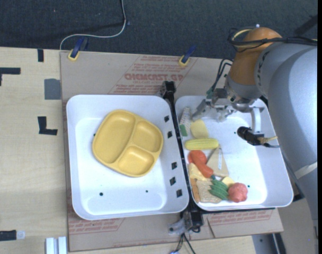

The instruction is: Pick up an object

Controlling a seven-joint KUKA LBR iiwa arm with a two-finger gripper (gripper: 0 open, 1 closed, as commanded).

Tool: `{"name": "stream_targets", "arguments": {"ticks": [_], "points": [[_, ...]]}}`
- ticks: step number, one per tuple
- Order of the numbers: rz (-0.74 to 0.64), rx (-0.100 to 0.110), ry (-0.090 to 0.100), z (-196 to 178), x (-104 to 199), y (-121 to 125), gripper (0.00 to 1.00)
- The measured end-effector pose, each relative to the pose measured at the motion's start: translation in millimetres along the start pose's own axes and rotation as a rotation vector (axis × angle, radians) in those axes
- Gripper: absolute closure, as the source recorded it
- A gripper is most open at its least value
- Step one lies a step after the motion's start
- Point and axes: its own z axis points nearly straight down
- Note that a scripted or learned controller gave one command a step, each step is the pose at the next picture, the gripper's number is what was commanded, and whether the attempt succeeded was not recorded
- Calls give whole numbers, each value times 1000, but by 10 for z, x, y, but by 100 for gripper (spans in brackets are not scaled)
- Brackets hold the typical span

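My gripper (215, 106) hangs low over the far end of the right bin (272, 168), just beyond a pale yellow piece (199, 128). Toy foods are piled along this bin's left side. Among them are a corn cob (202, 143), an orange-red piece (200, 163), tan flat slices (219, 163), a green piece (219, 189) and a red ball (238, 192). A small pale packet (184, 117) lies against the far left wall, left of the gripper. I see nothing held.
The left bin (81, 184) holds a yellow divided plate (128, 142). The grey arm with its orange band (251, 57) covers the right bin's right side. A black part (251, 135) sticks out of the arm above the bin floor.
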Motion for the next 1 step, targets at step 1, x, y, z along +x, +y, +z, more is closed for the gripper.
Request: {"name": "stream_targets", "arguments": {"ticks": [1], "points": [[2,-1,-2,93,239,-354,0]]}}
